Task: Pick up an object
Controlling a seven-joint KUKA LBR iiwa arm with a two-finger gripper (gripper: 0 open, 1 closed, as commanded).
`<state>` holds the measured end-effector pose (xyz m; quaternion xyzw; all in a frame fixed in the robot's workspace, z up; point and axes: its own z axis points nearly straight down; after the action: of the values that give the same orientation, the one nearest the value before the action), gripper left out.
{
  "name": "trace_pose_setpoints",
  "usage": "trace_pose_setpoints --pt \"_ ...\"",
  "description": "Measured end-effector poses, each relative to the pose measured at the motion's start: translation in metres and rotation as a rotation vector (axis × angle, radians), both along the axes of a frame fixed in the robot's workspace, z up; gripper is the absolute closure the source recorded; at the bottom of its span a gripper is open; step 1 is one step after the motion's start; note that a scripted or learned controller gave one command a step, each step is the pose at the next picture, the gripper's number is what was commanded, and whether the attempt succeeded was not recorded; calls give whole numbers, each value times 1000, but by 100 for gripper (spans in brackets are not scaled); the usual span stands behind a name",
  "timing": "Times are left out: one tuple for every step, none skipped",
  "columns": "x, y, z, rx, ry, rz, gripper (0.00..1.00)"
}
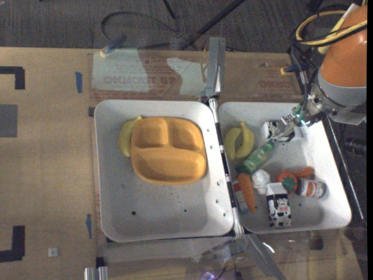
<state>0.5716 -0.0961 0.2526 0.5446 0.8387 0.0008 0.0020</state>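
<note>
Toys sit crowded in the right bin [335,214]. The green bottle [258,155] lies just beside the bananas [239,142], so a grab could bump both. I cannot tell how the fingers [287,127] stand.

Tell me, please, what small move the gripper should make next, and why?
Probably a short move toward the green bottle: the gripper sits in the right bin near its far edge, and the bottle lies just in front of it.
</note>
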Motion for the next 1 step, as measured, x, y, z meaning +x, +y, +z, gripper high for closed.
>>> trace_pose_setpoints --pt "-37 69 -18 1 5 78 100"
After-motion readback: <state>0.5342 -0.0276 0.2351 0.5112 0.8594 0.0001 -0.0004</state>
